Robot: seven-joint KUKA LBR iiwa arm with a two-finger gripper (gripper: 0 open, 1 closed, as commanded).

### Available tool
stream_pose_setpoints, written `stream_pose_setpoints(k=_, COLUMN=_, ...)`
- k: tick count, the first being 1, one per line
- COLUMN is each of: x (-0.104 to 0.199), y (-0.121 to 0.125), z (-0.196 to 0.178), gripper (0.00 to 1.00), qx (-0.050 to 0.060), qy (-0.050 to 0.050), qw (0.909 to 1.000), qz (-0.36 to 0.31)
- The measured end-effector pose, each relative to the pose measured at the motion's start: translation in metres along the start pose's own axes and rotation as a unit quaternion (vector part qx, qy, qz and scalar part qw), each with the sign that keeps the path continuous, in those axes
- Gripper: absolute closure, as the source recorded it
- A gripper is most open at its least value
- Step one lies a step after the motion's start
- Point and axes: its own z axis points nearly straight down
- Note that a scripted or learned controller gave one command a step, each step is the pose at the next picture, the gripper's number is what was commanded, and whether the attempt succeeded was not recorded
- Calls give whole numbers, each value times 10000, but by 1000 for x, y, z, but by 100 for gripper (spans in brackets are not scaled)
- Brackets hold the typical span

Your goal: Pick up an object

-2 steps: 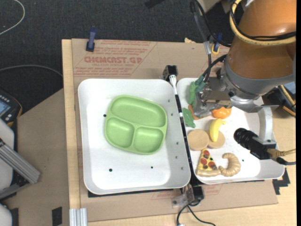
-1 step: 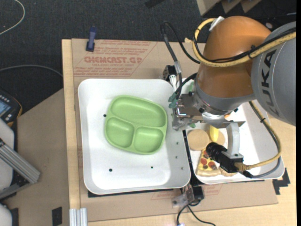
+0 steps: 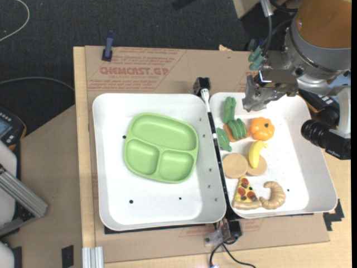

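- Camera view: two white bins sit side by side on a cardboard sheet (image 3: pixel 139 68), the left bin (image 3: pixel 106 149) in mid-frame, the right bin (image 3: pixel 312 172) toward the right.
- A green tray (image 3: pixel 160 147) with three compartments lies in the left bin.
- The right bin holds toy food: green pods (image 3: pixel 233 121) upper left, an orange pumpkin (image 3: pixel 261 128) beside them, a banana (image 3: pixel 255 153) and a tan disc (image 3: pixel 235 164) below, a pizza slice (image 3: pixel 245 193) and croissant (image 3: pixel 273 195) at the bottom.
- The gripper (image 3: pixel 255 102) hangs over the right bin's upper part, just above the pumpkin; nothing shows between its fingers, and I cannot tell how wide they stand.
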Motion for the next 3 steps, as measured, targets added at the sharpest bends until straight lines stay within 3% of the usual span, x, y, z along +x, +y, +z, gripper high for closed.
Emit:
stream_pose_setpoints(k=1, x=-27, y=-2, z=30, gripper=100, qx=131, qy=-22, qw=9999, qz=19)
stream_pose_setpoints(k=2, x=32, y=-6, z=134, gripper=100, qx=166, qy=-20, qw=9999, qz=-30)
stream_pose_setpoints(k=3, x=40, y=0, z=-37, gripper=100, qx=4, qy=11, qw=10000, qz=-17)
